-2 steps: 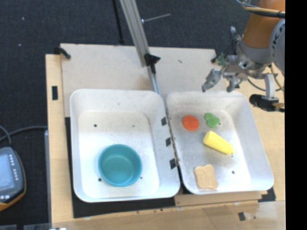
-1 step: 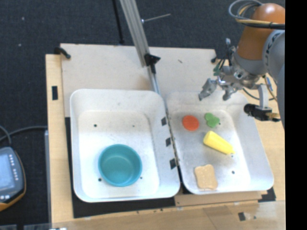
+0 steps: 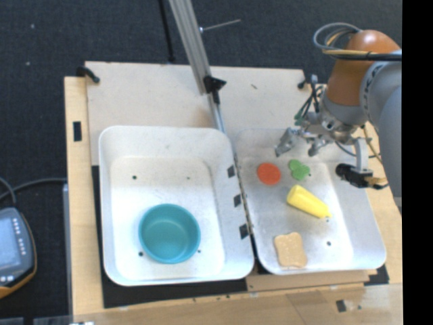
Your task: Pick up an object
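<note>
Pincer hangs over the back of the right bin, fingers spread, nothing between them. Just below it: green piece, orange-red disc, yellow block, toast slice. Teal bowl sits in left bin.

I can read no writing, label, brand, number or sign anywhere here. The screen of the handheld device at the far left is too small and blurred for me to read.
</note>
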